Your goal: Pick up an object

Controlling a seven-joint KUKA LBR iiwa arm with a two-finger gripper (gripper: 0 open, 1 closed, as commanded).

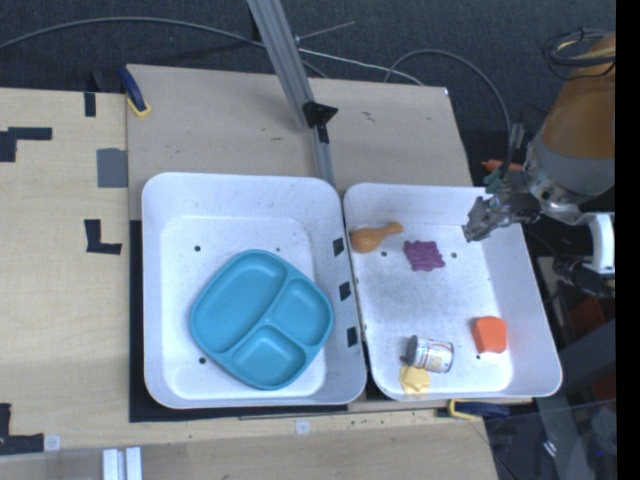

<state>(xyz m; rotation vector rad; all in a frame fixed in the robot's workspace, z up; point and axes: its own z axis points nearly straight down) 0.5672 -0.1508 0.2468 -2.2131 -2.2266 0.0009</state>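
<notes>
While the gripper (480,223) hangs at the far right rim of the right bin (525,268), its dark fingers point down and toward the bin's middle, and nothing shows between them; they look close together, though the view is too coarse to tell whether the jaws are shut or slightly parted. Nearest the jaws lies the purple bunch of grapes (424,256), a little to their left and slightly nearer the camera, apart from them on the bin floor. Farther left from the jaws, just beyond the grapes, rests the tan drumstick-shaped toy (375,236), close to the bin's left wall. Well below the jaws toward the near rim sits the orange block (489,335), and left of it the small can (431,353) lies on its side with a yellow piece (414,378) touching or just beside it at the near wall. Far to the left of the jaws, the left bin (160,268) holds a blue divided plate (262,318).
</notes>
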